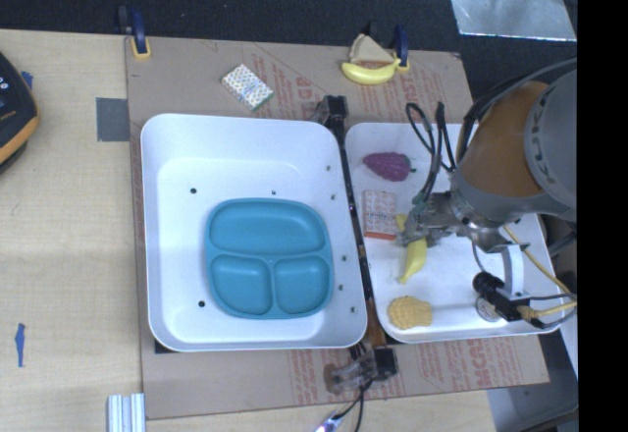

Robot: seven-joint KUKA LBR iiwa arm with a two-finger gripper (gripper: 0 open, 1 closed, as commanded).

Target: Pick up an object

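While the gripper (420,227) sat low in the right bin (446,322), right of frame centre, it looked clamped on the top of the yellow pepper (413,259). Seemed like the grasp step; next it'd need a straight lift.

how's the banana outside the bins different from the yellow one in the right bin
The banana outside the bins lies curved and crosswise on the cardboard beyond the bins, apart from the arm; the yellow one in the right bin is straighter, lies lengthwise on a slant, and sits right at the end effector. The outside one rests beside a pale wedge-shaped item; the bin one lies on white plastic. Both are yellow.
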